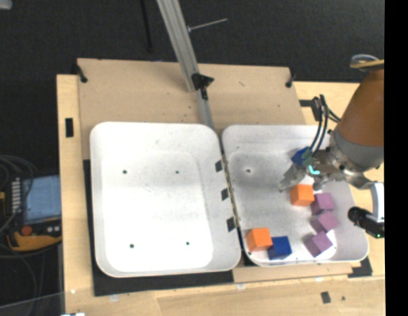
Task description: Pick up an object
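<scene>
My gripper (300, 180) hangs over the right bin (256, 157), in its right half. Directly below and in front of it lies an orange cube (302, 195), touching or nearly touching the gripper's tip. A blue block (300, 155) peeks out just behind the gripper. Three purple blocks lie to the right: one (323, 203) beside the orange cube, one (325, 222) below it, and one (317, 243) near the bin's front rim. A second orange block (259, 238) and a blue block (280, 247) sit together at the bin's front.
The left bin (158, 196) lies beside the right one, a dark divider between them. A slanted metal bar (181, 41) rises from the back of the bench. The arm's orange band (365, 107) stands over the right bin's far right corner.
</scene>
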Robot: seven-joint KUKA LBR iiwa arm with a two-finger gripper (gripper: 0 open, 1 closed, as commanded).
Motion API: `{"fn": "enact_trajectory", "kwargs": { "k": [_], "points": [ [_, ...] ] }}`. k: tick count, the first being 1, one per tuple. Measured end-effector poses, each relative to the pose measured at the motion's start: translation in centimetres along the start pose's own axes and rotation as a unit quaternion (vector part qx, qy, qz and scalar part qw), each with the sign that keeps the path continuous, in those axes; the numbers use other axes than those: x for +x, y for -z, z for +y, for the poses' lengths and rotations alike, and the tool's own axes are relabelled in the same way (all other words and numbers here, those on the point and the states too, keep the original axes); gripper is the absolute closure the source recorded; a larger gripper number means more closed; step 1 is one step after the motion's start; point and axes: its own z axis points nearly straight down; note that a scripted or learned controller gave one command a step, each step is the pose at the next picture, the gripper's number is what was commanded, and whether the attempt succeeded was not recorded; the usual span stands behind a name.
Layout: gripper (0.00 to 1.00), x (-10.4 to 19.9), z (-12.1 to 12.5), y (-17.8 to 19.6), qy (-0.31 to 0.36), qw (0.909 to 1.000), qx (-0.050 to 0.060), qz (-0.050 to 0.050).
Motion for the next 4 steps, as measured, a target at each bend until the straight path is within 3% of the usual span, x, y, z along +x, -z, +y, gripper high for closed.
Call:
{"fn": "enact_trajectory", "kwargs": {
  "k": [1,2,3,4],
  "points": [
    [0.00,0.0,0.1,0.2,-0.001,1.0000,-0.002,-0.001],
    [0.00,-0.3,0.2,-4.0,-0.002,1.0000,0.000,-0.001],
    [0.00,-0.6,0.4,-7.8,-0.003,1.0000,-0.004,-0.004],
    [0.00,-0.8,1.0,-8.2,-0.002,0.9999,-0.014,-0.005]
  ]
}}
